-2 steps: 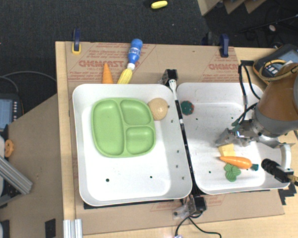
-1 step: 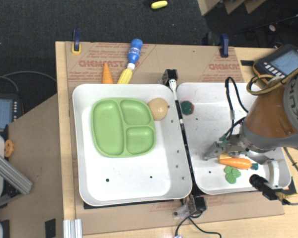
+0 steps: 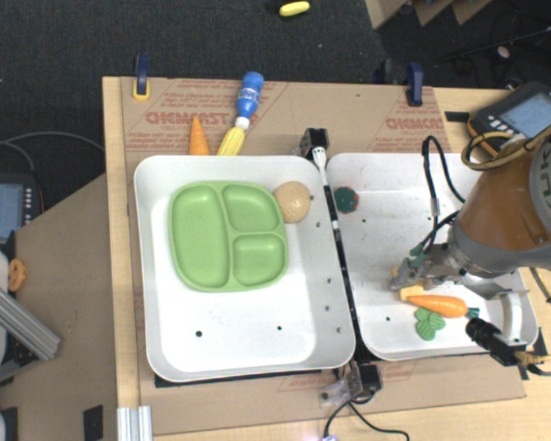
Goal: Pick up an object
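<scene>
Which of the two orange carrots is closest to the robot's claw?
The carrot with green leaves in the right bin, just below the gripper. The other carrot lies outside, behind the left bin.

- I see 2 white bins [image 3: 257, 347], smooth glossy plastic.
- The green tray [image 3: 228, 235] looks to me like matt plastic.
- The bench [image 3: 285, 108] looks like matt cardboard.

Arm [image 3: 519, 214] cut off at right edge, covers right bin's [image 3: 386, 246] far corner. Gripper [image 3: 418, 272] fingertips too small, finger gap unreadable. Carrot [image 3: 438, 305] near end tucked under gripper. Green-red bit [image 3: 347, 199] too small to identify.
</scene>
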